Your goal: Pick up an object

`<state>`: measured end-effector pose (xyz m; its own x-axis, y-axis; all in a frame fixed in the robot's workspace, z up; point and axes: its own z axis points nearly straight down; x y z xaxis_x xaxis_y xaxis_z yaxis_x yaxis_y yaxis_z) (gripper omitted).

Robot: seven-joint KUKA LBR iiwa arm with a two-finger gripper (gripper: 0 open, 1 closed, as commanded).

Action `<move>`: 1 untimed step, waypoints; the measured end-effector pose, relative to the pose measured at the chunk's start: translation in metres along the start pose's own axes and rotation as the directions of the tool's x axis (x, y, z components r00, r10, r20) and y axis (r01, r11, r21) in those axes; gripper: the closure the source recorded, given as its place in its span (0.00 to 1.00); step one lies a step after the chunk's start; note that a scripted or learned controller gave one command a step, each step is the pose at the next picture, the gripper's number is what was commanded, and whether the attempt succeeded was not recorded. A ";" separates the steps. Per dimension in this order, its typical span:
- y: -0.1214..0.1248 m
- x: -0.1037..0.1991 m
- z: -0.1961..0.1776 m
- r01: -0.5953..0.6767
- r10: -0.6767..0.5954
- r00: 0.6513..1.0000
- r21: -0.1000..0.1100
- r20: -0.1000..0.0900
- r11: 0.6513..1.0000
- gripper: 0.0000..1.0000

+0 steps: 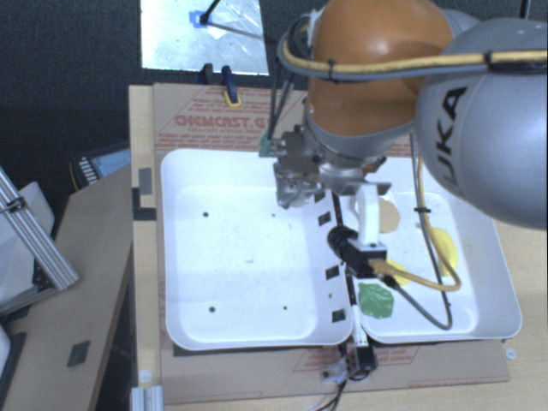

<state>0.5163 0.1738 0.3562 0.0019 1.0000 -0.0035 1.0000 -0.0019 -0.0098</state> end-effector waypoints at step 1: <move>-0.031 0.037 -0.007 0.010 -0.010 1.000 -0.010 -0.005 1.000 1.00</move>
<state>0.4852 0.2105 0.3639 -0.0083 1.0000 0.0020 1.0000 0.0083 0.0001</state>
